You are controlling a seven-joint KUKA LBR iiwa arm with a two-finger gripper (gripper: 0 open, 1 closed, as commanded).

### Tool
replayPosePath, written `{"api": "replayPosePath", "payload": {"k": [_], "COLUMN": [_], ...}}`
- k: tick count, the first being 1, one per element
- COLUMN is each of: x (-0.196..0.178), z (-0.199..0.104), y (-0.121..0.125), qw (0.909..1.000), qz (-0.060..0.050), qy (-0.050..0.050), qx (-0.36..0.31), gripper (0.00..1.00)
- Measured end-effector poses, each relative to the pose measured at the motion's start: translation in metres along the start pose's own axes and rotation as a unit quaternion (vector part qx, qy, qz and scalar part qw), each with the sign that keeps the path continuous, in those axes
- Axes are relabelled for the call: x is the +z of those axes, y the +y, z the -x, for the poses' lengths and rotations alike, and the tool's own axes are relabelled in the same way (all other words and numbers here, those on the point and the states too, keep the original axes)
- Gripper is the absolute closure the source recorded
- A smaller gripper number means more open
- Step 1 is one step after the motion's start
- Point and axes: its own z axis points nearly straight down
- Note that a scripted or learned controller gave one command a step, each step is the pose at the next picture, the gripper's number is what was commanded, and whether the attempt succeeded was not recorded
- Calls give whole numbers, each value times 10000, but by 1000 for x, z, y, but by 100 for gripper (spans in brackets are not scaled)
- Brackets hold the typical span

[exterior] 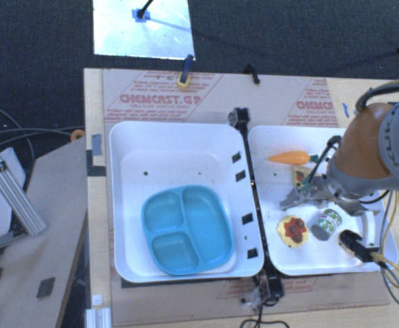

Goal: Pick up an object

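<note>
In the camera view, the grey two-finger gripper (302, 195) hung low in the right white plastic bin (274, 156), whether spread or pressed together I could not tell, with the orange plastic carrot (289, 158) near it. A grab risked failing, since the round yellow-and-red toy pizza (293, 229) and small green-labelled can (326, 223) crowded close, while the blue 3-compartment tray (186, 229) lay in the left white bin (128, 203), well apart.

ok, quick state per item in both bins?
blue divided tray: flat in the left bin, nothing in its compartments.
carrot: lying on its side, far end of the right bin.
pizza toy: flat, near end.
green-labelled can: tipped on its side beside the pizza toy.
gripper: low over the right bin.
</note>
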Motion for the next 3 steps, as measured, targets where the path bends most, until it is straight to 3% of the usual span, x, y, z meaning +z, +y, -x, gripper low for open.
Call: {"api": "replayPosePath", "payload": {"k": [1,2,3], "x": [-8,-40,-26], "z": [68,7,13], "y": [59,-60,-55], "qw": [10000,10000,10000], "qz": [46,-35,-4], "qy": [-21,31,12], "qx": [9,2,0], "gripper": [0,0,0]}}
